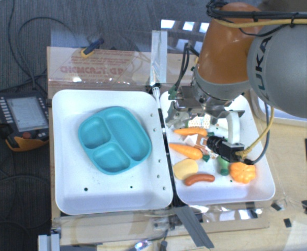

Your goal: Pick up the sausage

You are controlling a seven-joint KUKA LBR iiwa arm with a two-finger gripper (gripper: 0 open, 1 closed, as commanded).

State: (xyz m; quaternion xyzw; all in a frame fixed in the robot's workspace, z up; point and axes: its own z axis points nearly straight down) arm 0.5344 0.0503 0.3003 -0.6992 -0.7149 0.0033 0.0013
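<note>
My gripper [195, 120] hovers over the right bin [263, 190]; I cannot tell its state. The sausage [199, 179] lies near the front, touching a yellow piece [185, 168], which I might nudge or grab instead.

A robotics lab or test room: a large grey and orange industrial arm [247, 46] reaches over a bench with two white bins [64, 192], a handheld control pendant [20, 119] lies on dark carpet [17, 46] with loose black cables [33, 30] trailing across it, and plastic toy food [195, 163] stands in for real food
</note>
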